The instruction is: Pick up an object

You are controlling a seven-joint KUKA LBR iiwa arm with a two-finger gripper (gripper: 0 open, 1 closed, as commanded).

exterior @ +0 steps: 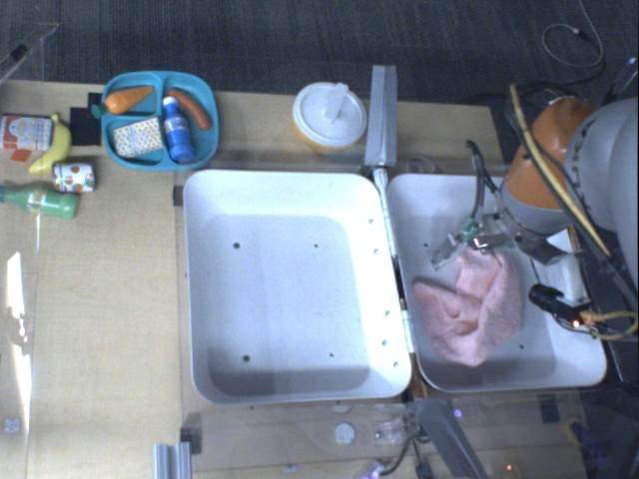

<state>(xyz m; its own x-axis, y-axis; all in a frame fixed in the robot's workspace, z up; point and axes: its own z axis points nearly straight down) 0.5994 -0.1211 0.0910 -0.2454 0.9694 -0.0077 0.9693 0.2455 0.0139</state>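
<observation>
Hovering gripper (461, 244) touching pink cloth (471, 307), right bin (429, 198), no legible writing

The bench (100, 367) is viewed from one fixed camera above, angled downward, with both white bins (290, 287) framed fully and the arm (599, 168) entering at the right edge.

We cannot tell how the tool (467, 242) stands at the crumpled pink cloth (471, 305); its tip is too small. The grey arm (609, 183) is cut off at the right edge and hides the right white bin's (429, 208) far right corner.
</observation>
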